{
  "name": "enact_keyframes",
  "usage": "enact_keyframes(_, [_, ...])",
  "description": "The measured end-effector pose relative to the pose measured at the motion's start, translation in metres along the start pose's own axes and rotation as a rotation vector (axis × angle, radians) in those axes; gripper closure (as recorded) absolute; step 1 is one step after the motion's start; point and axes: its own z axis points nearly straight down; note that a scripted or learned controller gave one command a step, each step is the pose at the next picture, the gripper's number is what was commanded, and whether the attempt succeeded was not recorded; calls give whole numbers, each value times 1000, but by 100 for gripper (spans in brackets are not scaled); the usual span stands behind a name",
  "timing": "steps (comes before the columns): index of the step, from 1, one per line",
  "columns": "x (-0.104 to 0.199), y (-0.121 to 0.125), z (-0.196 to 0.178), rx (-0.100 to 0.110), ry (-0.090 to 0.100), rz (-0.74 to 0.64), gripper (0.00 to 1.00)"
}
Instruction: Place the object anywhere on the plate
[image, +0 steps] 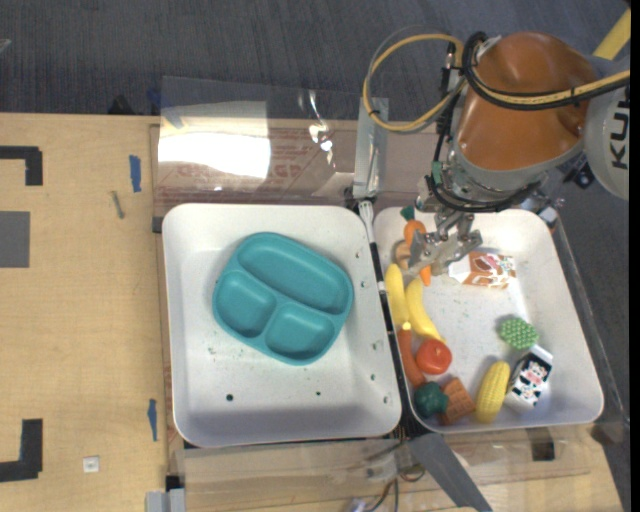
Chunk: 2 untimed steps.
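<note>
A teal divided plate (284, 296) lies in the middle of the left bin (190, 380). My gripper (441, 246) hangs low over the upper left part of the right bin (575, 330). It is just above the top end of a yellow banana (410, 300) and beside a small orange carrot-like piece (412, 232). A bit of orange (426, 270) shows right under the gripper, and I cannot tell whether it is held. The arm's wrist covers the bin's back edge.
The right bin also holds a white and red packet (488, 268), a green ridged piece (517, 332), a cow-patterned carton (533, 378), a corn cob (492, 390), a red tomato (433, 356) and a dark green piece (430, 400). A ridge between the bins (380, 300) separates them.
</note>
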Motion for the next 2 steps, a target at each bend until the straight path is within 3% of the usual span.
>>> enact_keyframes(1, [-58, 34, 20, -4, 1, -212, 100])
enact_keyframes(2, [-57, 33, 19, -3, 1, -211, 0])
